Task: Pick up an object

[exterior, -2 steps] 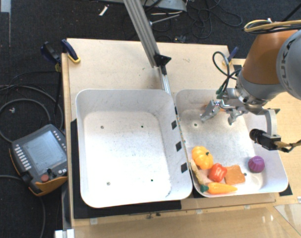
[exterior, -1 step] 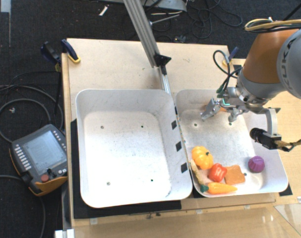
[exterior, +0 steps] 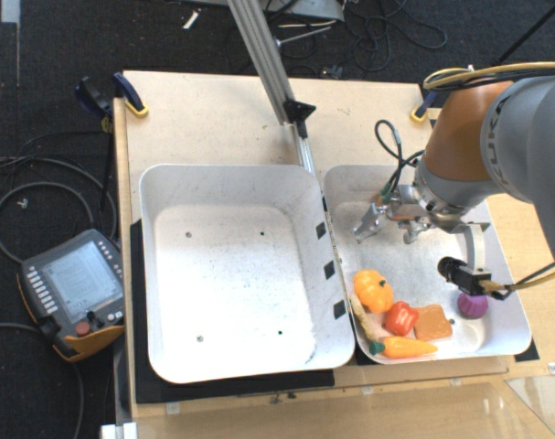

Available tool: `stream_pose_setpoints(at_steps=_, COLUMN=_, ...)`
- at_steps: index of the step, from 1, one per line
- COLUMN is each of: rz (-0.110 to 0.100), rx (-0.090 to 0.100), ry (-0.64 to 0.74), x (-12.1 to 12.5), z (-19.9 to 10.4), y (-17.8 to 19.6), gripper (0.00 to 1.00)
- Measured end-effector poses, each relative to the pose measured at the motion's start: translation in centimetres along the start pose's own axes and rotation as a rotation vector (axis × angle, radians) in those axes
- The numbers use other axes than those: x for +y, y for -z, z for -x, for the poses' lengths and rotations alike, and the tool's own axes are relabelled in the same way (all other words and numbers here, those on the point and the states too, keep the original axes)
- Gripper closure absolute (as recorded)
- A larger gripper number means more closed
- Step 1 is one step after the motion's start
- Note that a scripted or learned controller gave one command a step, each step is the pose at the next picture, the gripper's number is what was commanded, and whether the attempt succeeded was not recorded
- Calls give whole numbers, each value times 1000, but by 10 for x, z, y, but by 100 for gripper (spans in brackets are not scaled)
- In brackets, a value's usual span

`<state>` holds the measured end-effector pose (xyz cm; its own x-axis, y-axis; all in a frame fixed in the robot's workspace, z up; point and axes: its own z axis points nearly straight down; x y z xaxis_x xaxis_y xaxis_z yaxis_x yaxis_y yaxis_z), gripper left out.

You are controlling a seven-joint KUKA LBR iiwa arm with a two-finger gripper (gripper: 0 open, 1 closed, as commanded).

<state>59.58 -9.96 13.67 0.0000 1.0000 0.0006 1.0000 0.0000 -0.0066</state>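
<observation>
The two shallow white plastic bins (exterior: 158, 245) look smooth but scuffed and speckled, resting on a pale matt wooden bench top (exterior: 213, 117). In the right bin, the small orange pumpkin-shaped toy (exterior: 373, 291) and the red pepper-shaped toy (exterior: 400, 317) beside it have a glossy plastic sheen. Above them, the bare metal two-finger gripper (exterior: 389, 226) shines silvery under the arm's smooth grey and orange shell (exterior: 496, 140).

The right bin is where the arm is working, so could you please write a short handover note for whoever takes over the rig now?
Gripper: open, holding nothing, over the upper part of the right bin.
Objects: all at that bin's near end: pumpkin, red pepper, orange block, carrot, purple piece.
Left bin: beside it, nothing to pick there.
Done: nothing lifted yet.
Left: bring the gripper down on one object, close, lift.
</observation>
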Motion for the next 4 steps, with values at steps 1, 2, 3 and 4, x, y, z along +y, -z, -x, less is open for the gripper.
stream_pose_setpoints(at_steps=1, rz=6, rx=-1, ry=0, x=0, z=-1, y=-43, gripper=0)
stream_pose_setpoints(at_steps=2, rz=8, rx=-1, ry=-1, x=1, z=0, y=-31, gripper=100)
stream_pose_setpoints(at_steps=3, rz=13, rx=-2, ry=0, x=6, z=6, y=30, gripper=100)
stream_pose_setpoints(at_steps=4, rz=13, rx=-2, ry=-1, x=-1, z=13, y=83, gripper=100)
